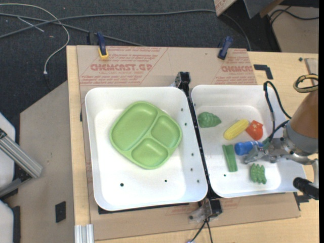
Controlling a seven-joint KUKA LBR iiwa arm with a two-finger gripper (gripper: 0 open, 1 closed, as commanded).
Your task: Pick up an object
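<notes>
White plastic walls frame two shallow bins side by side on the bench. The left bin (101, 186) holds a light green plastic plate with three compartments (146, 134), lying tilted near the middle. The right bin (223, 92) holds several small toy items: a dark green leafy toy vegetable (208, 119) near its upper left, a yellow corn-shaped toy (236, 129), an orange-red rounded toy (255, 130) just beside it, a blue cylindrical toy (244, 148), a flat green stick-shaped toy (230, 158), and a bumpy green toy (257, 173) near the lower right. The grey metal gripper (259, 155) hangs low over the right bin, just beside the blue toy and above the bumpy green one. Whether it is spread or closed, I cannot tell.
</notes>
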